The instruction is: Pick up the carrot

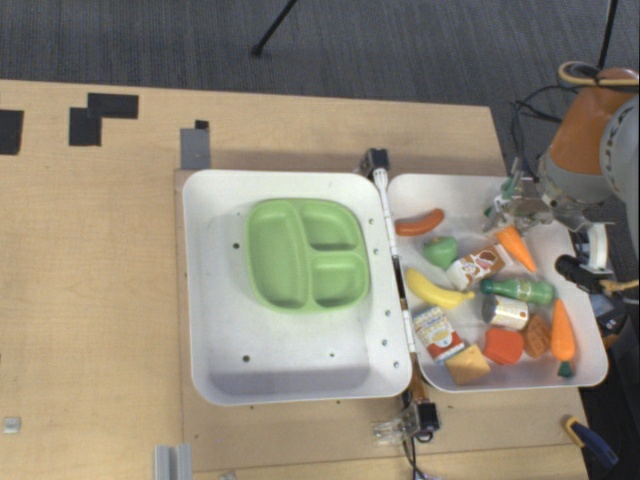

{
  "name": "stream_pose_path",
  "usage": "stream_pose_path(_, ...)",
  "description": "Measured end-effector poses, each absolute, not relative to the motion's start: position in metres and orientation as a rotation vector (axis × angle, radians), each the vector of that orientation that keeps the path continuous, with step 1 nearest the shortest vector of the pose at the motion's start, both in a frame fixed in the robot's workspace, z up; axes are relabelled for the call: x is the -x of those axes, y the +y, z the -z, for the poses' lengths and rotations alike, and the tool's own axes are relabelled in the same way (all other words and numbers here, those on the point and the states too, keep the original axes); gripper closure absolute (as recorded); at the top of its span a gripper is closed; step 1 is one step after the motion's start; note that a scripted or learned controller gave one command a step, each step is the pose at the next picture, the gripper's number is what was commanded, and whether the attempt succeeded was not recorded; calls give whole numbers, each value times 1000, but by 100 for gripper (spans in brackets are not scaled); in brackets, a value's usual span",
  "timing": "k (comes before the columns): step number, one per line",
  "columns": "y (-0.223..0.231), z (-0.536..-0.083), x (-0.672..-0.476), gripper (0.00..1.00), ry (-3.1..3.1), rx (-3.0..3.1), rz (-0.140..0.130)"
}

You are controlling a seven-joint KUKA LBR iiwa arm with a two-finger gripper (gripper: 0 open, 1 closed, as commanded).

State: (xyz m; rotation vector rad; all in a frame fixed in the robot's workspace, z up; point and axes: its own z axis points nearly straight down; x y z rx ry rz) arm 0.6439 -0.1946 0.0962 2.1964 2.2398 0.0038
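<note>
left bin (200, 298): green three-part plastic plate (305, 253) | right bin (590, 368): red sausage (418, 222), green pepper (439, 251), yellow banana (436, 290), green bottle (518, 289), silver can (507, 314), second orange carrot (563, 331) | small orange carrot (516, 248) just below metal two-finger gripper (518, 206), fingertips at its top end | finger state: cannot tell

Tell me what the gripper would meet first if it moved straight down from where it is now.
Probably the orange carrot lying just below the gripper in the right white bin; depth is unclear.
</note>
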Motion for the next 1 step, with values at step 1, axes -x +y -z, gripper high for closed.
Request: stream_pose_path(1, -77, -185, -648, 100, 1834, -2550, -4)
